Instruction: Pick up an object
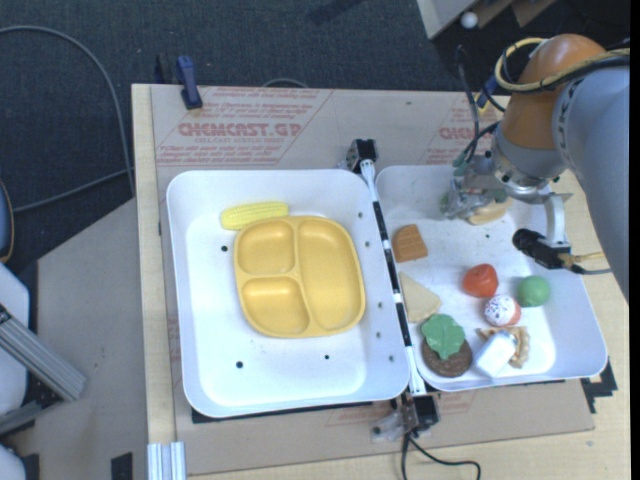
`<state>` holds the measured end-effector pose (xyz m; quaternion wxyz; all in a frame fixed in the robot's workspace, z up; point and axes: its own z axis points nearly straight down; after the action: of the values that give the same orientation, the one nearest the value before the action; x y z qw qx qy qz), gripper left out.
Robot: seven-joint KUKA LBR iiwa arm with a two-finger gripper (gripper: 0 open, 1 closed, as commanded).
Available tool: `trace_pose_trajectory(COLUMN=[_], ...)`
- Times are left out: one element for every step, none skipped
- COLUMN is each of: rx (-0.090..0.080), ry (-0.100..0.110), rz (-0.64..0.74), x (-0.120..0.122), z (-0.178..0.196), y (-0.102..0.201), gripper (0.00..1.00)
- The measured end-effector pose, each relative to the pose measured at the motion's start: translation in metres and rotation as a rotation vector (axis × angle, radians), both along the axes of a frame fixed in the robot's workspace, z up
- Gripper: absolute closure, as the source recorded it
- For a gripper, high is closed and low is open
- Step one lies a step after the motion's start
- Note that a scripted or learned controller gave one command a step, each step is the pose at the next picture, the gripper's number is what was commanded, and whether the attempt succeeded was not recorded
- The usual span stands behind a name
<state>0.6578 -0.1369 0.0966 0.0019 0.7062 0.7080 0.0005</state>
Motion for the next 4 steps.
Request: trace_pose_trajectory(rx=[0.002, 0.000, -0.004, 0.003], ry=[0.001, 0.002, -0.005, 0.004], rz=[0.000, -0.002, 0.000, -0.001], x=[0.000, 0.009, 0.011, 0.005], z=[0.000, -0.011, 0.002, -0.012], y=[0.001, -0.042, -0.043, 0.009], gripper=[0.00, 0.00, 1.00, 1.00])
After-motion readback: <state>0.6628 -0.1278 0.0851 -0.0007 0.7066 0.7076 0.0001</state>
